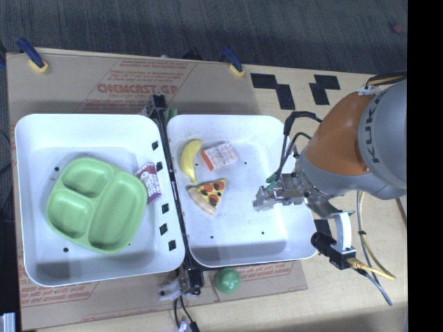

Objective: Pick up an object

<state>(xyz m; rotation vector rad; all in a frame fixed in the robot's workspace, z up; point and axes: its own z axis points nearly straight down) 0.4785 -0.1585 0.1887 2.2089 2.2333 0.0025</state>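
I am watching the arm [360, 144] reaching in from 3 o'clock, its orange band sitting over the right edge of the right bin [235, 251]. The gripper [266, 198] is hanging above the bin floor toward that bin's 3 o'clock side, over bare white plastic; I am seeing nothing between its tips, and whether they are parted or closed I cannot tell from this angle. The candidate objects are lying at the bin's 9 to 10 o'clock side, well apart from the gripper: a yellow banana [190, 158] lying roughly upright along the left wall, a small orange-and-white carton [219, 156] just beside it at its 3 o'clock, and a toy pizza slice [210, 194] at the banana's 5 o'clock, point facing down-left. In the left bin [28, 206] a green divided plate [95, 203] is resting slightly left of centre, with a small red-and-white packet [149, 180] touching its 2 o'clock rim near the divider between bins. Outside the bins, a green ball [226, 279] is sitting on the cardboard at the right bin's 6 o'clock edge.
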